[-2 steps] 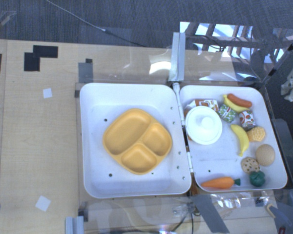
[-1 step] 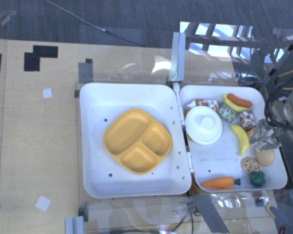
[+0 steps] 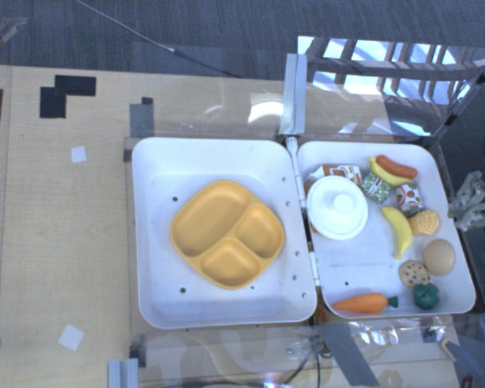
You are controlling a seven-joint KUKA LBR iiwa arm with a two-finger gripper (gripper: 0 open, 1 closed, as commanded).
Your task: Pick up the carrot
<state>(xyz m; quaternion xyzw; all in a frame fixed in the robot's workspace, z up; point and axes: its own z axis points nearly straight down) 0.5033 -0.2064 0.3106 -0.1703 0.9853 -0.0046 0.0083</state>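
Carrot (image 3: 360,303) lies at lower right, in the right bin (image 3: 461,297); gripper (image 3: 478,200) (finger state unclear) at right edge

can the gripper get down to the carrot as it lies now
Probably yes. The carrot lies uncovered along the near wall of the right bin, with only the broccoli near its leaf end. The gripper waits beside that bin; the wall may crowd it.

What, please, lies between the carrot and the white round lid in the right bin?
In the camera view, the stretch between the carrot and the white lid is bare bin floor; the banana lies off to the side.
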